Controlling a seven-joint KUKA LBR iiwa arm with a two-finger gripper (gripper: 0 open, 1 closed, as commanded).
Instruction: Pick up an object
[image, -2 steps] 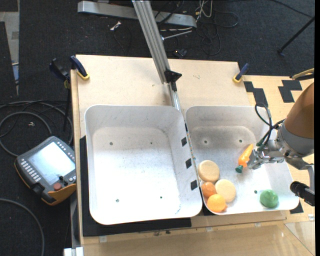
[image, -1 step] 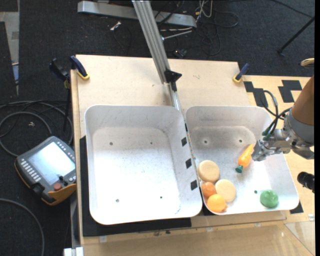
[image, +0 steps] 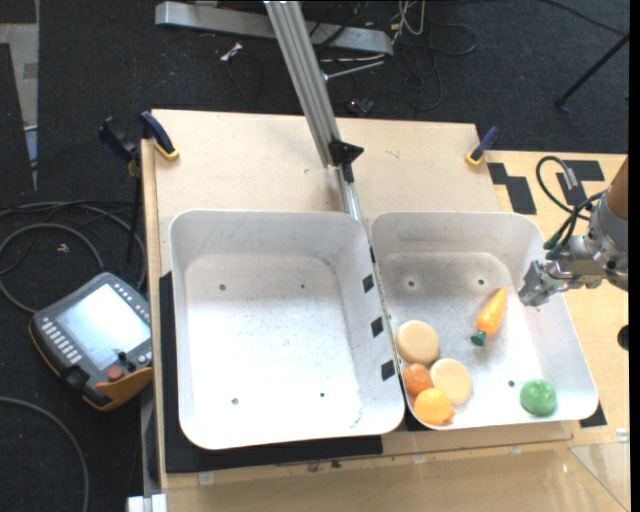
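Arm (image: 612, 225) entering from right, tool (image: 532, 285) lowered

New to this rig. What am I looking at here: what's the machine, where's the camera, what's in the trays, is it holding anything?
One fixed camera looks down at a slant on a wooden bench. On it sit two shallow white bins side by side: the left bin and the right bin.

The machine is a robot arm reaching in from the picture's right. Its gripper hangs over the right bin's right side, close to a toy carrot but not around it. Nothing shows between its fingers, so it is not seen holding anything.

The right bin also holds a pale round piece, another pale round piece, two orange balls, one at and one at, and a green ball.

Left of the bench, on the floor, lies a handheld control pendant.
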